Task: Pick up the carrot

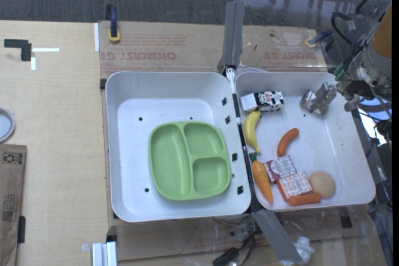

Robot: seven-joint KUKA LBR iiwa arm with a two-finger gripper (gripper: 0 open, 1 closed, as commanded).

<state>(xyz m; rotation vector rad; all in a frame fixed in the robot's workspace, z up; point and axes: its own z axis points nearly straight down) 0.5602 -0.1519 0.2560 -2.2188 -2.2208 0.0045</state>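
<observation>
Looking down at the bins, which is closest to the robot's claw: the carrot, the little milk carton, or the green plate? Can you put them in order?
From the gripper, at the right bin's far end:
1. Milk carton, at the same far end, just left of the gripper.
2. Carrot, along the right bin's left wall, towards the near end.
3. Green plate, over in the left bin.

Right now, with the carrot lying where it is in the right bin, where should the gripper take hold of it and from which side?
Probably the carrot's thick middle, coming straight down. It lies flat along the bin's left wall, tapering toward the near edge, with the banana just beyond it and a red packet on its right, so fingers closing across its width have little room.
</observation>
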